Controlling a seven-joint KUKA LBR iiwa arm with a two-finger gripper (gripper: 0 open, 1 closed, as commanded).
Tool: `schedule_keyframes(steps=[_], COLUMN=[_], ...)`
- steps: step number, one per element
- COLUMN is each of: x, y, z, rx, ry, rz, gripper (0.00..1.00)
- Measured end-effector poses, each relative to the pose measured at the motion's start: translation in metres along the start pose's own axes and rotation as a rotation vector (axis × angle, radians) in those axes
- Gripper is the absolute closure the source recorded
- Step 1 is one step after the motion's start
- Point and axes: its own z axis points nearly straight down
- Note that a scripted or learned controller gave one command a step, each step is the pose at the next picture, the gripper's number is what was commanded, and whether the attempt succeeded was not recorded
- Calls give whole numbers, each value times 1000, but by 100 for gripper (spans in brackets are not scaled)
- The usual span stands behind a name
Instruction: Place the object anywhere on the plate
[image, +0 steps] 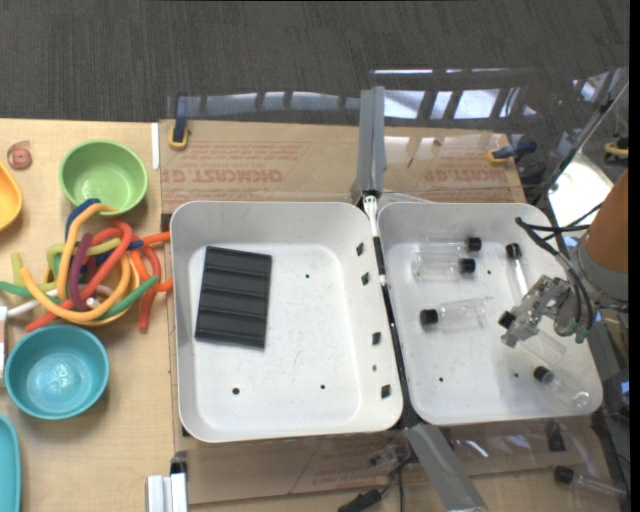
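Note:
A black ribbed rectangular plate (234, 296) lies flat in the left part of the left bin (300, 400). Several clear vials with black caps lie in the right bin (440, 395): two side by side (440, 262), one near the middle (455, 316), a thin one (516, 268) farther right, and one (545, 362) at the lower right. My gripper (510, 329) hovers low over the right bin's right side, between the middle vial and the lower-right one. It looks open, with nothing visible between its fingers.
Left of the bins, the wooden bench holds a green bowl (103, 176), a blue bowl (56, 370) and a tangle of coloured cords (95, 270). A raised divider (378, 290) separates the two bins. Cables (550, 235) hang by the arm on the right.

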Motion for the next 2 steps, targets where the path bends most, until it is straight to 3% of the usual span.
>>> schedule_keyframes(steps=[1,2], x=[-42,-117], y=[-4,33], z=[-45,-50], rx=[-1,-1], ry=[-5,-5], rz=[17,82], gripper=[100,100])
